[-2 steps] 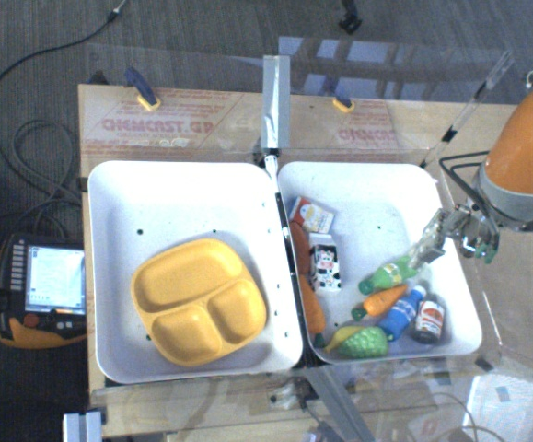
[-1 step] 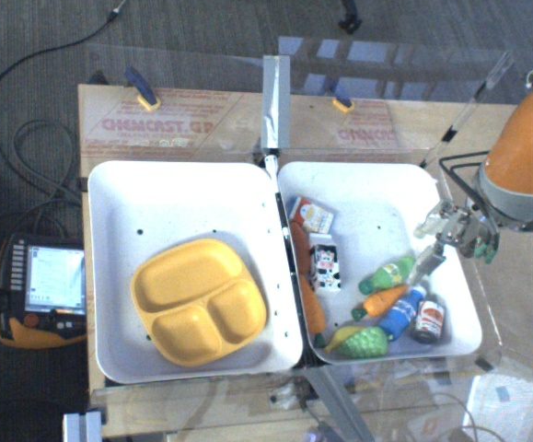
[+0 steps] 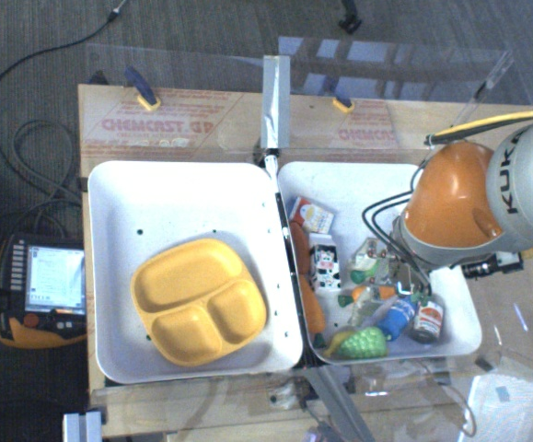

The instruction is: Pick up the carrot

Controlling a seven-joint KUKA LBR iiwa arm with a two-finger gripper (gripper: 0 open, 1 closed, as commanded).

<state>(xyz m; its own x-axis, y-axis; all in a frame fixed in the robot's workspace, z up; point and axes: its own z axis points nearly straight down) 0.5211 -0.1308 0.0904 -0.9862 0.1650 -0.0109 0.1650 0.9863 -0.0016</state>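
across the middle of the frame the counter (image 3: 100, 118) carries two white bins side by side. left of centre, the left bin (image 3: 119, 191) holds a large yellow divided plate (image 3: 200, 299), lying toward its lower half. right of centre, the right bin (image 3: 358, 178) is crowded along its lower part. from the right edge the grey arm with its orange band (image 3: 450, 201) hangs over that bin's right half, covering much of it. the tool (image 3: 390, 279) sits below the band among the clutter; whether it is open or closed, or has hold of anything, cannot be told.

the carrot (image 3: 307, 284) lies lengthwise against the right bin's left wall, apart from the tool. just beside it to the right stand a small black-and-white carton (image 3: 323, 263) and, above, an orange-and-white box (image 3: 313, 216). near its lower end rests a green bumpy fruit (image 3: 363, 342). further right lie a blue can (image 3: 397, 319) and a red-labelled can (image 3: 428, 320).
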